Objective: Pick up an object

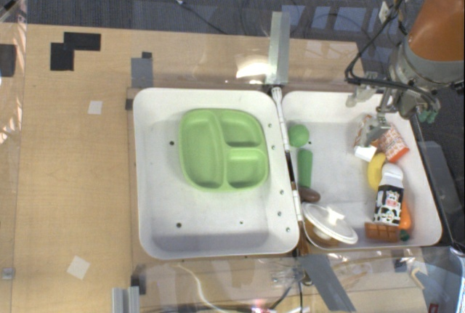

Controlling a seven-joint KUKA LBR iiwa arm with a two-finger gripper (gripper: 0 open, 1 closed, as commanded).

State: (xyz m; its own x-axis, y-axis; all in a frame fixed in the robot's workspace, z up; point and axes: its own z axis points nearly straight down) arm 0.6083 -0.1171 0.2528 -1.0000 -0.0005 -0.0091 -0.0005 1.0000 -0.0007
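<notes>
- While the gripper (pixel 378 118) is hanging over the right bin's (pixel 330 152) far right corner, I cannot tell its state.
- Directly below it, a red-and-white packet (pixel 383 139) is lying against a banana (pixel 374 170).
- Nearer the front edge, a white bottle (pixel 389 195) is lying beside them.
- A green divided tray (pixel 221 149) is sitting mid left bin (pixel 156 181).

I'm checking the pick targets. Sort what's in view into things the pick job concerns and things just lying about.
Part of the job:
gripper, over the right bin's far right
right bin
snack packet
banana
milk bottle
green cucumber toy
lidded bowl

Just lying about:
left bin
green divided plate, in the left bin
black tape marks on the bench
</notes>
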